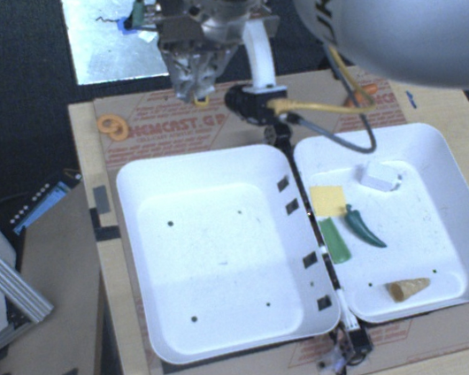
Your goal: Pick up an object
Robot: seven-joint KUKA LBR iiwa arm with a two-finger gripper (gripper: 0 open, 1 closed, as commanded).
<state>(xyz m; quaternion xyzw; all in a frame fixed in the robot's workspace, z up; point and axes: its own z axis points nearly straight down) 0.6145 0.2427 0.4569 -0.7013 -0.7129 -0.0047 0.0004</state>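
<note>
grey arm (pixel 382 3) reads "kuka"; its jaws (pixel 195 81) hang above the cardboard, grip impossible to tell

Two white bins (pixel 205 174) on a tan cardboard sheet (pixel 160 119) printed with red lettering, yellow square block (pixel 328 201), light green strip (pixel 335 241), dark green pepper-shaped piece (pixel 363 227), white block (pixel 380 176), tan wedge (pixel 409 288), orange ring (pixel 112 125).
</note>
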